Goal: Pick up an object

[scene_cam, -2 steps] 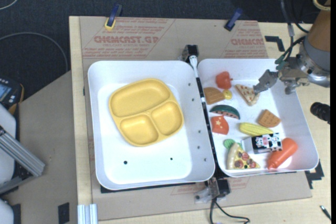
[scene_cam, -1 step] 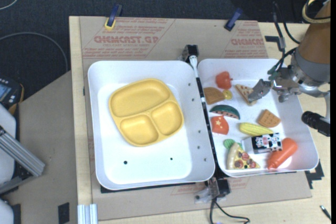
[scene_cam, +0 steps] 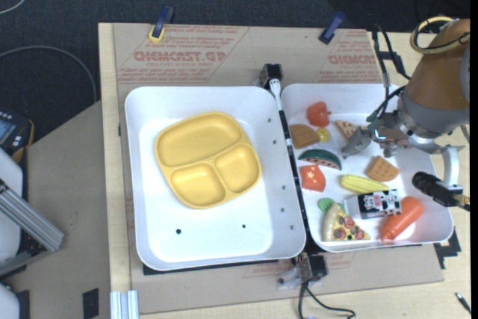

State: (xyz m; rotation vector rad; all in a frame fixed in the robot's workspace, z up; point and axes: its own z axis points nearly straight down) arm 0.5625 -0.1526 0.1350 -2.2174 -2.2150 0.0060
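Cardboard-topped bench bore two white bins; right bin [scene_cam: 441, 231] held toy food; grey two-finger gripper [scene_cam: 361, 143] hovered beside tan waffle piece [scene_cam: 382, 169], grip state unreadable; best descend squarely over one isolated item

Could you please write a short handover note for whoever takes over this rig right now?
Gripper: low over the right bin, near the cracker and pizza wedge; nothing visibly held.
Right bin holds the toy food: tomato, watermelon slice, corn, carrot, pizza slice.
Left bin holds a yellow divided plate.
Done: arm is at the toys.
Left: grasp one and lift it.
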